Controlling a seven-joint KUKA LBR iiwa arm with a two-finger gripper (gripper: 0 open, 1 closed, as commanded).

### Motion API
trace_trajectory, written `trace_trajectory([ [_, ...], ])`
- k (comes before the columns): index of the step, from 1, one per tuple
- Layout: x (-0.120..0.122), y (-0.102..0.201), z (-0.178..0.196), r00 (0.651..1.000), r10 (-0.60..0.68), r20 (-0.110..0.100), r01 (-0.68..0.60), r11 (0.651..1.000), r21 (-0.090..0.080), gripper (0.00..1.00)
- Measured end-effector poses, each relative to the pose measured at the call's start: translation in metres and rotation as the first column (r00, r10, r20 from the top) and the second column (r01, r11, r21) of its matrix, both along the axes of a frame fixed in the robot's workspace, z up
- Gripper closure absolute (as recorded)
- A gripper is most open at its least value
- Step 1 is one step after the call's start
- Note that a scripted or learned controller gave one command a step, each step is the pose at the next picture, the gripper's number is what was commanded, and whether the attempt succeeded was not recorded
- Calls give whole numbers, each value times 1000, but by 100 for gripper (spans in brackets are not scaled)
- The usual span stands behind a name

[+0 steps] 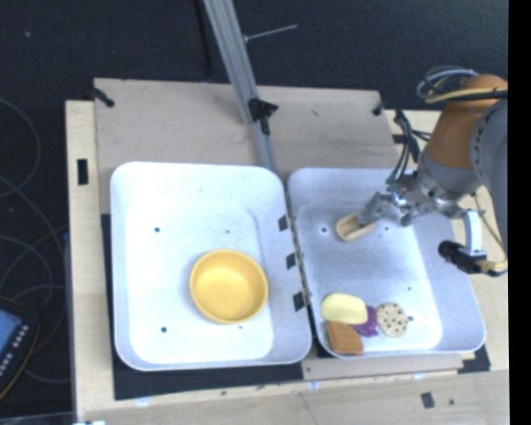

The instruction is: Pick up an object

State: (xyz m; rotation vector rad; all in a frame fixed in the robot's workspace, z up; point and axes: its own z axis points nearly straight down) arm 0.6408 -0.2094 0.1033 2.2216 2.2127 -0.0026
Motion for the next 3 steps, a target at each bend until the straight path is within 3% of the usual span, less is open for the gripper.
trace_trajectory([
  [1,2,0,13,1000,1,5,-1,1000,0,100],
  [3,14,-7,123,1000,7,6,-7,1000,3,100],
])
